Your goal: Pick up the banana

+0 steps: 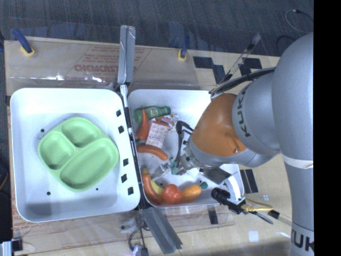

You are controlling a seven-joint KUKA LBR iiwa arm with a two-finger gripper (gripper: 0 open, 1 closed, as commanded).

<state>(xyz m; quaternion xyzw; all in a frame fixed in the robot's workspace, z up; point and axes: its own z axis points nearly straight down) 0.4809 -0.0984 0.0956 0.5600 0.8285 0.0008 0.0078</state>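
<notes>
Banana (155, 186) lies just left of and below the gripper (178, 167); its state can't be told.

Dark blue-grey carpet floor (160, 9); wooden bench top (69, 57); 2 blue clamps at its far edge.

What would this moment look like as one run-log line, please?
arm: over right white bin | claw: low among food | yellow banana: near-left corner, not grasped | green divided plate: left bin

The light is even and fairly bright, coming from above. The two white bins (21, 143) shine pale and a bit washed out. The arm (250, 127) throws a soft shadow into the right bin. Small things look a little fuzzy.
</notes>
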